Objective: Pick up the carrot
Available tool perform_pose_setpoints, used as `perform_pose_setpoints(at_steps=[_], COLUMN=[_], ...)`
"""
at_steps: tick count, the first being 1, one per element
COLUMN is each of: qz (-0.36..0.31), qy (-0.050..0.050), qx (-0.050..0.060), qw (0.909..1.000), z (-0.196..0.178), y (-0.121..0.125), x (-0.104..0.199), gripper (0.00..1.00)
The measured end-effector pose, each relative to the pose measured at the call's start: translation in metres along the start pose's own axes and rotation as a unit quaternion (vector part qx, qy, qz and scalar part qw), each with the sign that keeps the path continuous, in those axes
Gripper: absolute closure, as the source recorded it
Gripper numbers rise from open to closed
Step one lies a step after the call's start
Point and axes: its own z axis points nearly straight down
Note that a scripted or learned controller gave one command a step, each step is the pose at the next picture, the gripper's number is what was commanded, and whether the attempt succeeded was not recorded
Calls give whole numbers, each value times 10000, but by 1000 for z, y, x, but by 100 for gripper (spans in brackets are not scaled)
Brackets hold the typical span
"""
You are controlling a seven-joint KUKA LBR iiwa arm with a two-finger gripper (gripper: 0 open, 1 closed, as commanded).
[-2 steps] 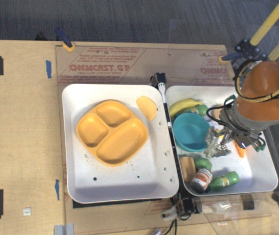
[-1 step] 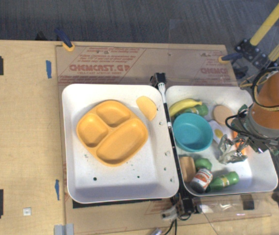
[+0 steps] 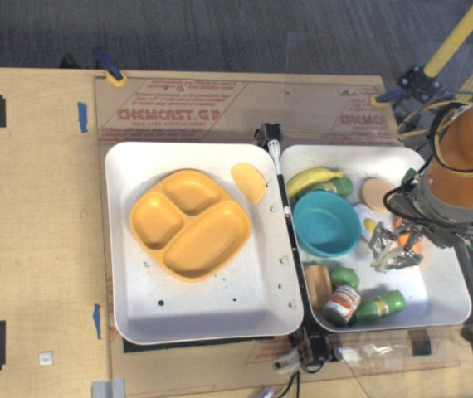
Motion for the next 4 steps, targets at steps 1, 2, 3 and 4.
perform_pose_setpoints(at_steps=[1, 2, 3, 4], qz=[3, 852, 850, 848], qy=[9, 0, -68, -106], qx=[-14, -1, 50, 68], qw=[10000, 9964, 9963, 9963], z=[2, 41, 27, 16], y=[1, -22, -25, -25], x=[1, 16, 11, 7], gripper=[0, 0, 100, 100])
